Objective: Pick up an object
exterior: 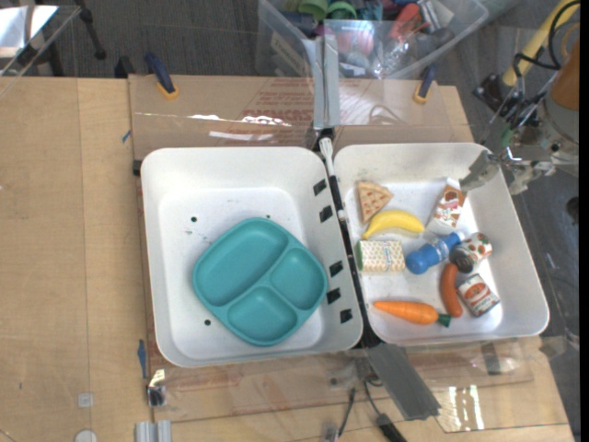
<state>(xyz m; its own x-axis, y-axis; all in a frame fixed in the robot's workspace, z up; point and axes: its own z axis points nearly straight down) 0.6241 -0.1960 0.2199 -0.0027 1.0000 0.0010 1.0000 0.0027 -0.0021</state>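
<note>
I'm hovering my gripper over the right bin's top-right corner, just beside the small carton; can't tell grip state, nothing visibly held.

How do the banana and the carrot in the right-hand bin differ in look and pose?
The banana is yellow and curved; the carrot is orange, straight and tapered, with a green end. The banana lies in the bin's upper middle, next to the pizza slice; the carrot lies near the bottom wall. Both are toy foods lying flat and roughly crosswise in the right bin, away from the pincer.
</note>
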